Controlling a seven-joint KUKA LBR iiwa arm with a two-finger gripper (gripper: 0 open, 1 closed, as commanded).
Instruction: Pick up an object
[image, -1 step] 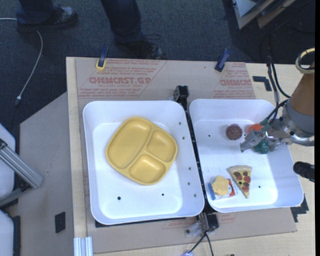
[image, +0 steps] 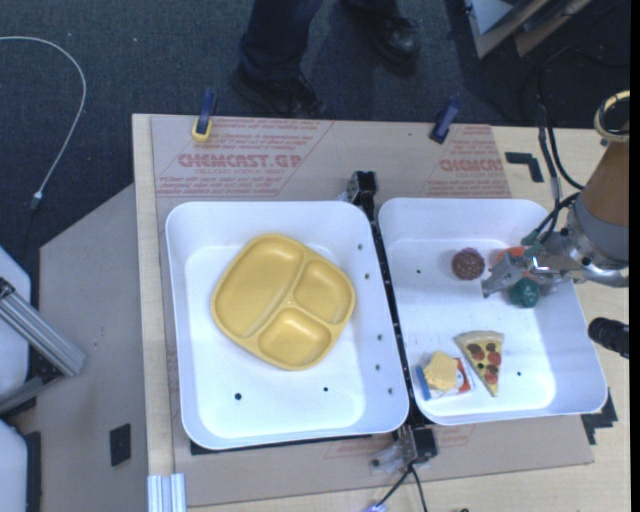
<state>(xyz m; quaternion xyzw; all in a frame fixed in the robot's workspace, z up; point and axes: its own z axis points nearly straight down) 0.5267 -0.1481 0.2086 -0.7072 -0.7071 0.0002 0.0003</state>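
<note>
- the grey two-finger gripper (image: 515, 275) is hanging low over the right-hand shallow white bin (image: 570, 395), near its far right side; whether it is spread or closed i cannot tell, and i cannot see that it is gripping anything.
- a small dark green rounded object (image: 524, 293) is sitting right at the gripper's tip, touching or nearly touching it, with a bit of orange (image: 513, 254) showing just above; this is looking like the likeliest target.
- a dark reddish-brown ball (image: 467, 264) is lying just to the left of the gripper, apart from it.
- a flat toy pizza slice with red spots (image: 484, 360) and a yellow piece resting on a red and blue card (image: 443, 373) are lying near the bin's front edge, well apart from the gripper.
- a yellow divided plastic plate (image: 284, 300) is sitting in the left-hand white bin (image: 200, 400), far from the action.
- judging the risk: the green thing is looking small and round, so it may be rolling away or squirting out sideways if the closing is off centre; the brown ball is close enough to be getting nudged.
- the gripper's metal body is hiding the contact point, and the orange bit is too small to identify.
</note>
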